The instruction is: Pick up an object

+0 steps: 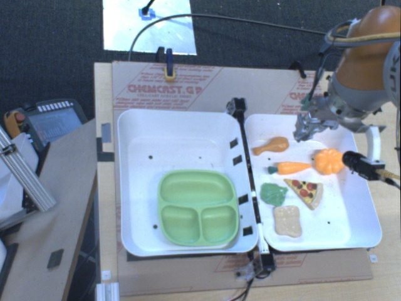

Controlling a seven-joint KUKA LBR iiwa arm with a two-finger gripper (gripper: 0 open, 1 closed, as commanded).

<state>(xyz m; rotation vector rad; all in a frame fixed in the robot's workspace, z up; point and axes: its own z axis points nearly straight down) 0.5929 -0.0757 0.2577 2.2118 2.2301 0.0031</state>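
In the right white bin (pixel 357 221), a tan toast slice (pixel 287 221) lies nearest. Beyond it are a green leafy piece (pixel 273 194), pizza slice (pixel 305 191), orange carrot (pixel 292 167), orange pumpkin (pixel 328 161) and tan drumstick (pixel 272 145). The gripper (pixel 304 129) hangs just beyond the drumstick; whether it grips anything, I cannot tell.

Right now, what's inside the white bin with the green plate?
Inside the left bin lies a green divided plate, near the front. Nothing sits in the plate's three sections. A few small dark dots mark the bin floor. Whatever is under the plate is covered, so I cannot tell.
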